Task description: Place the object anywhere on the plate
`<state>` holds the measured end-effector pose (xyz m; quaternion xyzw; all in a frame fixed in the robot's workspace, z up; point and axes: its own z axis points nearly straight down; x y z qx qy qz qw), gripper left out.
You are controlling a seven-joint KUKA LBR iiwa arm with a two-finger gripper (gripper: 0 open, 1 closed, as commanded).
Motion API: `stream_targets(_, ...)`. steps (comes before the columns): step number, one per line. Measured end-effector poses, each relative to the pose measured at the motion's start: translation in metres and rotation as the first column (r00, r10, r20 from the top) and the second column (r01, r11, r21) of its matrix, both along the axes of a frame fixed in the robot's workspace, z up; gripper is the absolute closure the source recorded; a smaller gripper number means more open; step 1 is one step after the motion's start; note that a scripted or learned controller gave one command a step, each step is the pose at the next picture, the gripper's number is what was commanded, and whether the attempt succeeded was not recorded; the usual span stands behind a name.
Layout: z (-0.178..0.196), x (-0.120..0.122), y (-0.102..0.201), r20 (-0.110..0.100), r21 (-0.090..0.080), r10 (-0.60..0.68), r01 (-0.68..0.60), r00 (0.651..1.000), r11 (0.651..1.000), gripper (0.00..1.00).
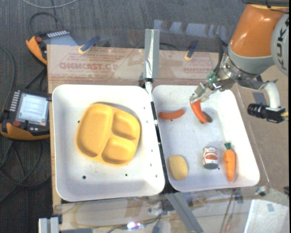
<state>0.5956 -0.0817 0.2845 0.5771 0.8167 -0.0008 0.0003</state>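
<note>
Yellow sectioned plate point(109, 132) fills the left bin point(63, 178), well left of the gripper point(202, 98). I read the gripper as clamped on an orange chili-like piece point(199, 112) hanging over the right bin point(242, 144), its long axis slanting down-right from the gripper.

A divided plate point(109, 134) lay in the left bin point(63, 178). In the right bin point(242, 130), a sausage point(171, 114) lay behind a potato point(178, 167), with a can point(210, 158) just left of a carrot point(230, 162).
</note>
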Motion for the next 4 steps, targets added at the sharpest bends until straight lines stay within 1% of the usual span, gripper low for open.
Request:
stream_targets(1,-0.012,0.018,0.086,-0.001,0.001,0.008,-0.008,1.0,1.0,1.0)
stream_targets(2,-0.057,0.035,0.131,-0.001,0.001,0.231,-0.231,0.973,0.973,1.0)
stream_targets(3,-0.057,0.035,0.131,-0.001,0.002,0.231,-0.231,0.973,0.973,0.0)
stream_targets(4,-0.14,0.034,0.191,-0.003,0.002,0.216,-0.216,0.976,0.976,0.0)
